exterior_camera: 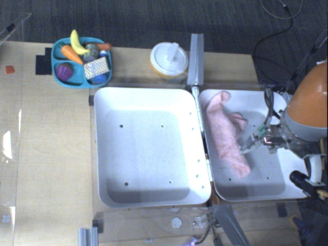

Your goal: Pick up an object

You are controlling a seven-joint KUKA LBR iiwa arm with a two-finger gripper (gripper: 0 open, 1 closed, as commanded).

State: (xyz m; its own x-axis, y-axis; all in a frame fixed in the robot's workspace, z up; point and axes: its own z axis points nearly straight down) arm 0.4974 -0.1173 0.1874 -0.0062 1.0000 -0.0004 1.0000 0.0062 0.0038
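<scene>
In the right bin (266,186), right of centre: pink cloth (228,135) lying lengthwise; hand (249,143) hovering at its right edge, finger state indiscernible.

The grey KUKA arm with its orange band (311,102) enters from the right edge of the frame, at mid-height — its two-finger metal gripper (249,142) points leftward, low in the right-centre of the picture.
</scene>
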